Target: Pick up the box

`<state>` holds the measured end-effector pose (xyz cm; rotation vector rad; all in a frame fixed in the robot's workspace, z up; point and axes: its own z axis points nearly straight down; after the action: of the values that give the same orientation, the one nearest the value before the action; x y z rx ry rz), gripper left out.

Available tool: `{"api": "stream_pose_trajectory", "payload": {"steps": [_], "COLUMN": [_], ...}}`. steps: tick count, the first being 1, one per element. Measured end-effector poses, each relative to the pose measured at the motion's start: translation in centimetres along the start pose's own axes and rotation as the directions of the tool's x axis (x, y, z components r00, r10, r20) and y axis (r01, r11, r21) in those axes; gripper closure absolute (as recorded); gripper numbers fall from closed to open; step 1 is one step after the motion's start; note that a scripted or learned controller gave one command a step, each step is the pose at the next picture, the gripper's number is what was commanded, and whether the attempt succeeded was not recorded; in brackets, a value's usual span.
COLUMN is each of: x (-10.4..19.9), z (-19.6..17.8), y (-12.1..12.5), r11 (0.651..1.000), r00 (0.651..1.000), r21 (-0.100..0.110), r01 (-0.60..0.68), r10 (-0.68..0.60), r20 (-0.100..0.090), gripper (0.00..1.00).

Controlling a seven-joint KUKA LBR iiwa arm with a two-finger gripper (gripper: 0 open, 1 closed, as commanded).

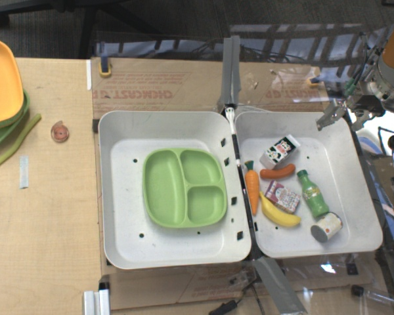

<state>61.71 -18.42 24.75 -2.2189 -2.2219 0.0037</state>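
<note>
Looking down from above, the two-finger gripper (333, 113) is hanging over the far right corner of the right-hand shallow white bin (354, 241), well apart from everything lying inside it. Its thin metal fingers are pointing down and to the left, but I cannot tell how far apart they are standing; nothing is showing between them.

The small white carton box with black print (279, 151) is lying tilted in the upper middle of that bin. Just below it an orange-red sausage (278, 172) is resting, and under that a small pink-and-white packet (283, 196) is touching a yellow banana (279, 213). An orange carrot (251, 188) is lying along the bin's left wall. A green bottle (312, 193) and a grey-ended can (326, 227) are sitting to the right.

The left-hand white bin (118, 176) is holding a green three-compartment plate (184, 188).
</note>
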Motion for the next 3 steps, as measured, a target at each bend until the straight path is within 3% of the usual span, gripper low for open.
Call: {"api": "stream_pose_trajectory", "payload": {"steps": [1,2,3], "x": [2.1,8.9,8.7], "z": [8.1,15.6,14.7], "y": [-6.6,-9.9,-10.0], "r11": [1.000,0.984,0.985], "r00": [1.000,0.984,0.985], "r21": [0.001,-0.001,0.000], "r01": [0.027,0.176,0.172], "r10": [-0.027,-0.176,-0.172], "r20": [-0.001,-0.001,0.000], "gripper": [0.00,0.00,1.00]}}
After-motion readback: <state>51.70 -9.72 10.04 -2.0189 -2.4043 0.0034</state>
